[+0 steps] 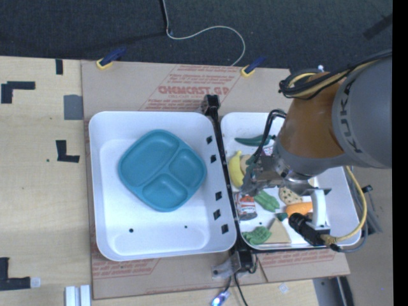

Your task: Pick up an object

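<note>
My gripper [254, 176] reaches down into the right bin [344, 234], low over its left side. Just left of it lies a yellow banana [236, 167]. Right below it are a green vegetable piece [268, 202] and a small red-and-white packet [246, 206]. A long green pod [250, 140] lies towards the bin's far side. Near the front edge sit a green leafy piece [258, 236], a brown speckled cookie [288, 195] and an orange piece [299, 207]. The wrist and arm hide the middle of the bin.
The left bin [108, 234] holds a blue divided plate [162, 169] in its far half. A black divider [220, 171] runs between the bins. The grey arm with its orange band [312, 126] covers the right bin's far right. Cables hang by the front right corner.
</note>
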Robot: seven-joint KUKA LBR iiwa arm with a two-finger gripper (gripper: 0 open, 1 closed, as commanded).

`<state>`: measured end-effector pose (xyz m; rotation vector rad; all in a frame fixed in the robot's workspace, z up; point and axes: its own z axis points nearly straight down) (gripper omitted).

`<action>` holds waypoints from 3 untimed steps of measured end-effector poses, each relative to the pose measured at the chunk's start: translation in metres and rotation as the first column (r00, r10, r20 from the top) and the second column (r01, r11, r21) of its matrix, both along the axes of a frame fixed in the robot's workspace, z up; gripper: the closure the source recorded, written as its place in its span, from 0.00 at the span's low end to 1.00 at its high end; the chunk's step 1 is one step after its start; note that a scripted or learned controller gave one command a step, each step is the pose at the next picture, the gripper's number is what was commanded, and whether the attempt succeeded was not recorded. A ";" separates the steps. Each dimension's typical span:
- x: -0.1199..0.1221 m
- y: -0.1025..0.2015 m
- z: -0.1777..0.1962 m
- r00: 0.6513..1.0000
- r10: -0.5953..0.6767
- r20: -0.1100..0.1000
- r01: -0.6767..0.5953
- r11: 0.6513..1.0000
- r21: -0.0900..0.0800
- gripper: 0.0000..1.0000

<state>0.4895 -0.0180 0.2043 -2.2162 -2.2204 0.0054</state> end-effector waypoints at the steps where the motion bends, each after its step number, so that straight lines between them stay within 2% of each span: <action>1: -0.005 -0.016 0.062 1.000 -0.002 0.010 0.002 1.000 -0.001 1.00; 2: 0.014 0.013 0.024 1.000 0.001 0.000 -0.001 1.000 -0.001 1.00; 3: -0.004 0.057 0.124 1.000 0.005 0.013 -0.005 1.000 0.002 1.00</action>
